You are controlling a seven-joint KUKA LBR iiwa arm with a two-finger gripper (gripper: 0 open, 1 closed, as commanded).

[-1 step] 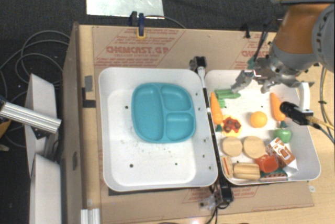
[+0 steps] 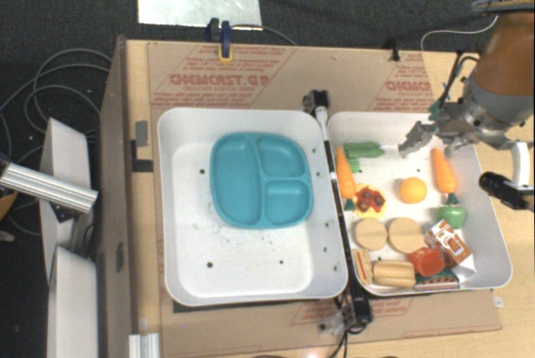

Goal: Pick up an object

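Observation:
My gripper hangs over the back of the right bin, open, with nothing between its fingers. An orange carrot lies just in front of it, its top end near the gap. An orange ball-shaped fruit sits to the carrot's left. A second carrot lies along the bin's left wall beside a green vegetable and a red and yellow piece. Toward the front are two tan discs, a bun, a red tomato, a small carton and a green pepper.
The left bin holds a teal divided plate. A black clamp sits at the back where the two bins meet. The arm's grey wrist and orange band rise at the right. Cardboard lies under both bins.

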